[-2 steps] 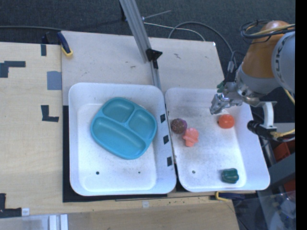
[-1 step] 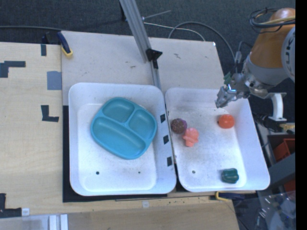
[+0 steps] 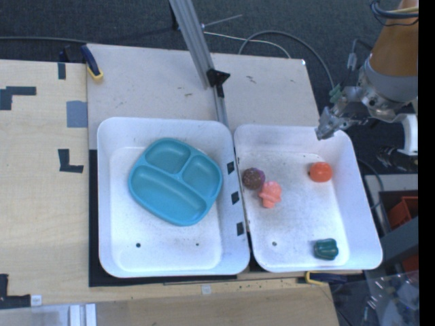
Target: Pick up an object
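Pale wooden bench top (image 3: pixel 41 182) with dark tape marks takes up the left side, and a lighter scuffed beige board (image 3: pixel 156 80) sits right behind it toward the top. Dark grey carpet floor (image 3: pixel 102 9) runs beyond the board, with a slanted grey aluminium rail (image 3: pixel 192 29) crossing over it and thin white cables (image 3: pixel 272 43) looping nearby.

Arm (image 3: pixel 393 53) at upper right of frame: broad orange band, rounded and glossy, above a grey cylindrical wrist section. Below the grey section, a lighter metallic flange with a bright rim. Thin dark cables loop over the top of the orange band and run down its left side. Gripper (image 3: pixel 326 129) is small, grey and angular, mounted on a cluttered metallic block; detail there too blurred to resolve.
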{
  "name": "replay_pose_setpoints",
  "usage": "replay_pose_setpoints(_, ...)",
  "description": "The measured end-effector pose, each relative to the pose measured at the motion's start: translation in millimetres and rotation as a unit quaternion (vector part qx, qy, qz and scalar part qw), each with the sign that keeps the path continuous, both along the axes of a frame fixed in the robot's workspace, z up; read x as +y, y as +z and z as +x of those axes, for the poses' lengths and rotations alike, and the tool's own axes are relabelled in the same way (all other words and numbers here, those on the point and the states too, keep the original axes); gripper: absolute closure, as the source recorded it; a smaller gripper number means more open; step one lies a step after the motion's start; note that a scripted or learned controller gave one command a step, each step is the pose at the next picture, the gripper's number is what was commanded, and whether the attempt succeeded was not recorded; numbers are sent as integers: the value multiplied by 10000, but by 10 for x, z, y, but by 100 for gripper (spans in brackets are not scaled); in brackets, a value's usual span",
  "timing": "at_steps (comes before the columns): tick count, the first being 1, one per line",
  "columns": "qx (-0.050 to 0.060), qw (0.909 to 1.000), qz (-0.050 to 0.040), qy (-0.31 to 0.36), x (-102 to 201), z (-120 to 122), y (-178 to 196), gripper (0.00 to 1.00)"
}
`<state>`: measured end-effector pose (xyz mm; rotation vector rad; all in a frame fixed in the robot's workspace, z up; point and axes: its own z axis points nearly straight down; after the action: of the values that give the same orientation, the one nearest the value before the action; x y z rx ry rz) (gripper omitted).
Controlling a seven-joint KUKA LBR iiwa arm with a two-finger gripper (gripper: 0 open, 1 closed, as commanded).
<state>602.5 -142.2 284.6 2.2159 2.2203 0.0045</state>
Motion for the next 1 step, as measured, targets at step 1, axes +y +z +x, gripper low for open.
replay_pose_setpoints(1,42,10000,13,18,544,-161,-189,100)
